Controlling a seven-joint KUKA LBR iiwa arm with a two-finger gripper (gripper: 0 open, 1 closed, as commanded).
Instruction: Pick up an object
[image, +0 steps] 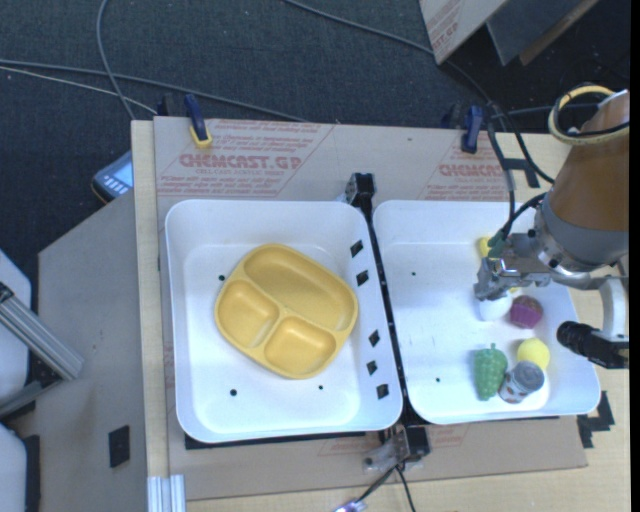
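Note:
My gripper (497, 283) hangs low over the right bin (430, 300), near its right-hand side, at the end of the grey and orange arm. A purple toy (526, 313) lies just right of and below the fingertips. A yellow ball (534, 352), a green bunch of grapes (489, 370) and a small grey can (523, 381) lie toward the bin's front right. A bit of yellow (484, 245) shows just behind the gripper. Nothing shows between the fingers.
The left bin (190, 300) holds a yellow divided plate (287, 310). A black divider with clips (372, 300) runs between the two bins. Blue clamps (197, 125) hold the cardboard at the back edge, and cables trail behind.

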